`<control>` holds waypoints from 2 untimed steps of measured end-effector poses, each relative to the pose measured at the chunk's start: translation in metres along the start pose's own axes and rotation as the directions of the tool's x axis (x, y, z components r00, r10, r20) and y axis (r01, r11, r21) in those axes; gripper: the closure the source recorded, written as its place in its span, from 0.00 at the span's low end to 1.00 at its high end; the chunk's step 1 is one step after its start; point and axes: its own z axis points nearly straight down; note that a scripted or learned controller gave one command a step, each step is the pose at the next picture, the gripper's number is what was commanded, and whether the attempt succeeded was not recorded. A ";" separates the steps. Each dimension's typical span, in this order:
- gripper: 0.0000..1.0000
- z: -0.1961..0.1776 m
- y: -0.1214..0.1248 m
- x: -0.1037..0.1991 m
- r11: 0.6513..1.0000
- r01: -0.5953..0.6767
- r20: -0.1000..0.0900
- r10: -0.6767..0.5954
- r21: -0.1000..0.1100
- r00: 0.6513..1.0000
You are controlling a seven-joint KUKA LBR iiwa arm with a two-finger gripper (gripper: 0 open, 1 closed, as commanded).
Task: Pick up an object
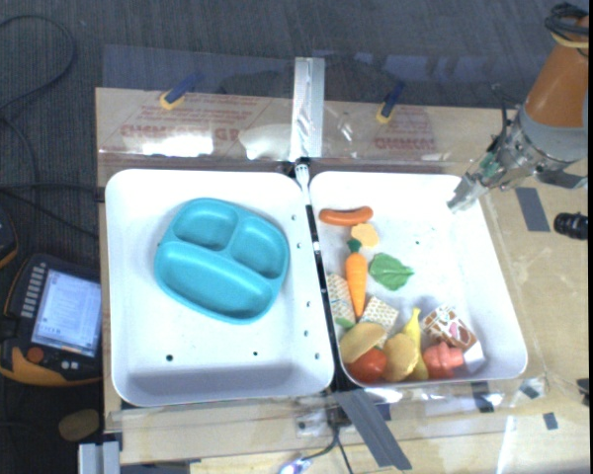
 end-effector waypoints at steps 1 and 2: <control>1.00 -0.238 0.004 0.014 0.951 -0.308 -0.003 0.308 0.000 0.951; 1.00 -0.284 0.037 0.060 0.960 -0.280 -0.003 0.280 -0.001 0.960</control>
